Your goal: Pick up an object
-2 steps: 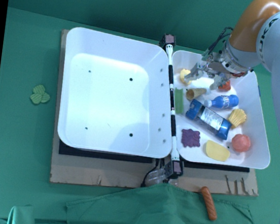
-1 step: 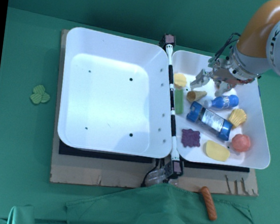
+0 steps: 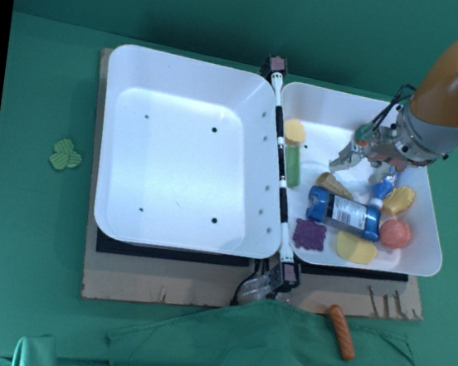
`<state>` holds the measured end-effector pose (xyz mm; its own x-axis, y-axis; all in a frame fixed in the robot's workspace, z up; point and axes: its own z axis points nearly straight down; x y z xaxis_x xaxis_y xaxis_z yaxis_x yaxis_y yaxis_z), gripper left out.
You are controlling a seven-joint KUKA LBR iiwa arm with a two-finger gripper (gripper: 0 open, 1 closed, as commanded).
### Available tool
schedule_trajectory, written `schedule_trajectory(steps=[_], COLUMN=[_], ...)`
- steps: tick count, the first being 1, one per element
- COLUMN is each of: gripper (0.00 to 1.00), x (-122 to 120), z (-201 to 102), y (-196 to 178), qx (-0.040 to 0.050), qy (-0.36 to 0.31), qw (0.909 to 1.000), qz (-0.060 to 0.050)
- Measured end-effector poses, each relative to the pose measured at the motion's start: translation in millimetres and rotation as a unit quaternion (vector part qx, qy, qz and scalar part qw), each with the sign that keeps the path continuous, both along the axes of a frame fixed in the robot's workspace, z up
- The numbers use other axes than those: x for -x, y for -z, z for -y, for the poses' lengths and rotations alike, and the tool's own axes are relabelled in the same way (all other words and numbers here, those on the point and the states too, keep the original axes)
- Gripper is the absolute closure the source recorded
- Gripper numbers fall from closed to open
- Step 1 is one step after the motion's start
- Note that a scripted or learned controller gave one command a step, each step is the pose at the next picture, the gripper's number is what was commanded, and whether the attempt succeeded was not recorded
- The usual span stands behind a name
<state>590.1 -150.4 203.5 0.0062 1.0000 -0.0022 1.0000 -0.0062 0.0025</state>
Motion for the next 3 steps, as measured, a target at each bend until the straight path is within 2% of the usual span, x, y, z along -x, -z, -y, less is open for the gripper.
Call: schedule_trajectory(steps=[1, 2, 3], gripper=[0.00, 0.00, 0.00], x=[43.8, 9.2, 61.9], z=[-13.7, -11.7, -46.7], y=[17.2, -38.6, 20.7], qx=[0.0032, 0.0008, 0.0026], qy=[0.000, -0.002, 0.000], qw=[0.9999, 1.0000, 1.0000], qz=[0.012, 0.004, 0.009])
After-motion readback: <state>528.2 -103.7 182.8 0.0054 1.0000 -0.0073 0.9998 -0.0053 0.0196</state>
